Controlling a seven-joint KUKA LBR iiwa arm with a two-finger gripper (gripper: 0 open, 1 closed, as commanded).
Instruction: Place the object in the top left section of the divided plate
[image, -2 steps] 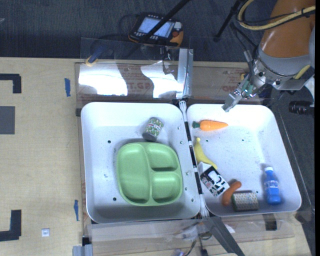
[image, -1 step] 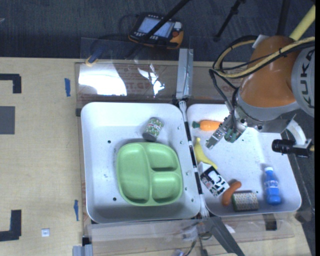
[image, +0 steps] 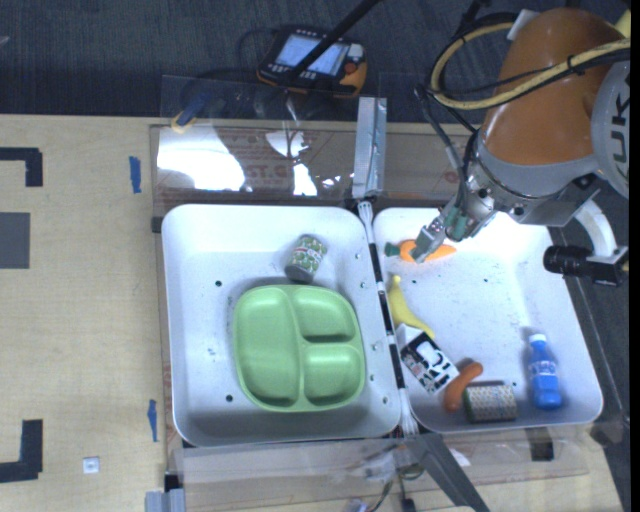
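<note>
The green divided plate (image: 243, 345) lies in the left bin (image: 190, 300), with one long section on its left and two smaller ones on its right. An orange toy carrot (image: 410, 249) with a green top lies at the far left corner of the right bin (image: 500, 290). My gripper (image: 432, 243) is down right over the carrot's middle, and its tip hides part of the carrot. Whether it grips the carrot is unclear from this angle.
A small patterned can (image: 307, 256) stands just beyond the plate's far edge. The right bin also holds a yellow banana (image: 404, 306), a black-and-white carton (image: 426, 362), a sausage (image: 462, 384), a grey mesh block (image: 490, 402) and a blue bottle (image: 544, 370).
</note>
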